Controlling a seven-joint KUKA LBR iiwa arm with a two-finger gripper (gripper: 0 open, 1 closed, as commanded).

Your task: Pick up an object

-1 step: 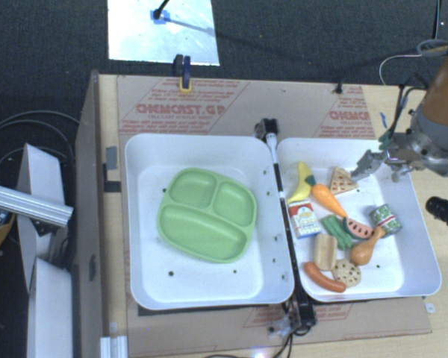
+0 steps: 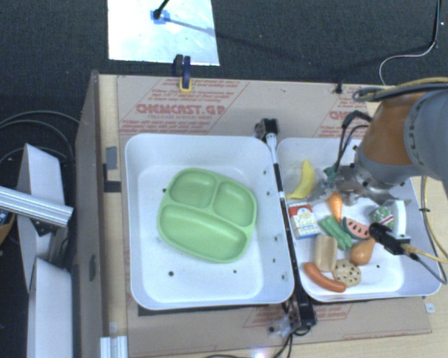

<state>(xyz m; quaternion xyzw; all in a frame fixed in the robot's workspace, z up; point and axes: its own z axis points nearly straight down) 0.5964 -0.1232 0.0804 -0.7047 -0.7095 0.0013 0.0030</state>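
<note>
The arm (image 2: 422, 136) reaches into the right bin (image 2: 414, 278), its gripper (image 2: 343, 189) low among the toy food near the carrot (image 2: 335, 206) and banana (image 2: 305, 179); I cannot tell its state. The left bin (image 2: 145, 170) holds a green divided plate (image 2: 207, 214). A hot dog (image 2: 322, 277), cookie (image 2: 348, 274) and watermelon slice (image 2: 356, 228) lie toward the near side of the right bin.

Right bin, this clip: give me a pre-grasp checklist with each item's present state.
1. Arm above the right bin: ok.
2. Gripper fingers open: cannot tell.
3. Item held already: cannot tell.
4. Targets within reach, carrot and banana near the wrist: ok.
5. Targets well separated: not ok; carrot, green toy and watermelon slice crowd together.
6. Green tray lies in the left bin, away from the arm: ok.
</note>
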